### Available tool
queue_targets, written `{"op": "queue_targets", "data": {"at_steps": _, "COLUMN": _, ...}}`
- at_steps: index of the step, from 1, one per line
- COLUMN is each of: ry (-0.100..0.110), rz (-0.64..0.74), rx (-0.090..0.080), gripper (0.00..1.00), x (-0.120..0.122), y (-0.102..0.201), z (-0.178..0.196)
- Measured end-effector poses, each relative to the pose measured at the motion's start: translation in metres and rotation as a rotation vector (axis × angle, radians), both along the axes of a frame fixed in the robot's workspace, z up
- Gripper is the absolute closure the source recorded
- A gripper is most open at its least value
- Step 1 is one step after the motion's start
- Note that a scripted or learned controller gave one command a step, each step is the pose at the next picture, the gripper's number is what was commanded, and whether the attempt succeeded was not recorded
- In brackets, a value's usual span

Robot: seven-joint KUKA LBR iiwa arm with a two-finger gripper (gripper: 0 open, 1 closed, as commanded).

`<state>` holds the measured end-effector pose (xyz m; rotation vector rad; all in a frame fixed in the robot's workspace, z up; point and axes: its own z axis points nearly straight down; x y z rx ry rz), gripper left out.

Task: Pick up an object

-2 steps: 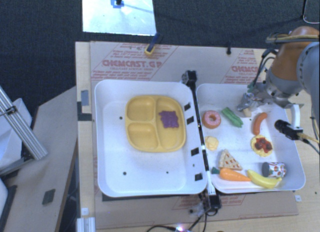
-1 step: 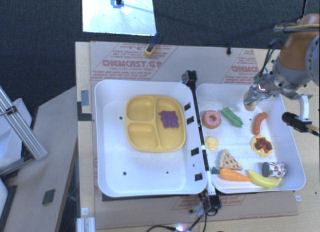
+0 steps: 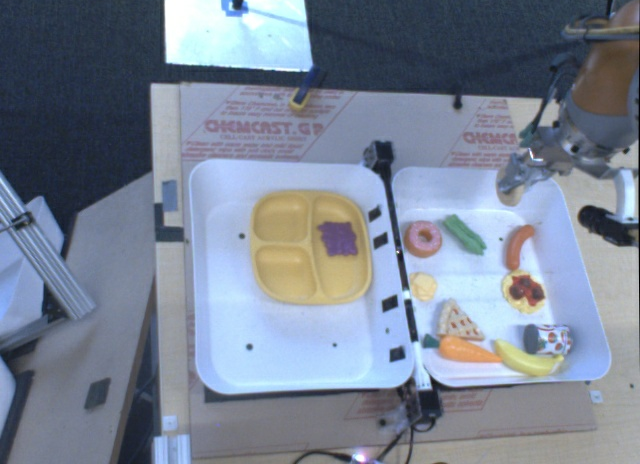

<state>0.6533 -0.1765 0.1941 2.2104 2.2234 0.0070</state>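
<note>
Camera view: arm [image 3: 600,82] at the right bin's [image 3: 590,297] far right corner.
Whether its jaws stand wide or narrow cannot be told. Donut [image 3: 422,239], green bean [image 3: 464,233], sausage [image 3: 519,246], carrot [image 3: 468,351] and banana [image 3: 527,358] lie in that bin; the left bin [image 3: 215,282] holds a yellow tray [image 3: 290,277].

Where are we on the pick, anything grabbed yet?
Nothing looks picked yet. The gripper hangs over the right bin's far corner. Left to do: descend on an item, perhaps the nearby sausage or the green bean, grasp and lift.
</note>
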Motion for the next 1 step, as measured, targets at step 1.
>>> {"op": "queue_targets", "data": {"at_steps": 1, "ry": 0.002, "rz": 0.000, "rx": 0.000, "gripper": 1.00, "x": 0.0015, "y": 0.0000, "z": 0.0332}}
